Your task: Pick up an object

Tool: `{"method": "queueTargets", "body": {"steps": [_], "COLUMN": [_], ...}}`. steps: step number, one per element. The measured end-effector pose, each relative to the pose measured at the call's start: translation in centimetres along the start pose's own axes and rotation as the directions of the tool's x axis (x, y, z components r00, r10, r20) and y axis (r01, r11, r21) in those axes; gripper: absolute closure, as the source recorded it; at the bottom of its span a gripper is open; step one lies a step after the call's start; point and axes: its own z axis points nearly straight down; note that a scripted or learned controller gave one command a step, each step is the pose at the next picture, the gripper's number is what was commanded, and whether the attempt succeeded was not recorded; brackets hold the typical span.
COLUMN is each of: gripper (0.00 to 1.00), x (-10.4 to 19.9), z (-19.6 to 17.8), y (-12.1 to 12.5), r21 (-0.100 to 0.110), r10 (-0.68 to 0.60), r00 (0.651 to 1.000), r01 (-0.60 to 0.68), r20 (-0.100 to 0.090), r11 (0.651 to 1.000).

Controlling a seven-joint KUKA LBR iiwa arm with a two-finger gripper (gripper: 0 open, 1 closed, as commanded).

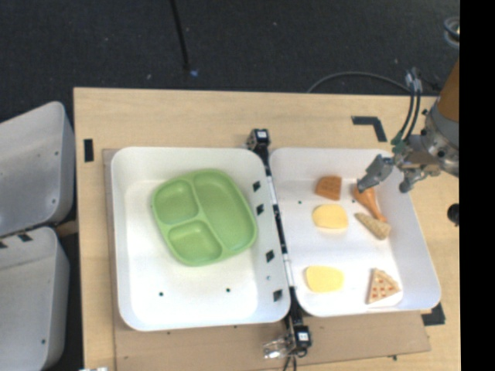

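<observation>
Pale green divided plate (203,216) in white left bin (131,284); right bin (418,277) white, holding two yellow pieces (330,217), orange carrot (370,202), brown block (329,187).

orange carrot (370,200) | lies flat, slanted | right bin (421,242), upper rt, beside cracker (373,225)

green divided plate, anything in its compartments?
Empty. All three compartments of the green divided plate show bare green; the food pieces lie in the right bin.

My two shallow white plastic bins (193,308) look smooth and faintly glossy; my green three-compartment plastic tray (203,216) is smooth and matt; my pale wooden bench top (178,114) is matt.
</observation>
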Motion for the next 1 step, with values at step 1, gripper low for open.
{"method": "queueTargets", "body": {"steps": [1], "gripper": [0.0], "x": [0.02], "z": [-0.57], "y": [0.18], "r21": [-0.011], "r10": [-0.002], "r00": [1.0], "r01": [0.002], "r20": [0.002], "r11": [1.0]}}
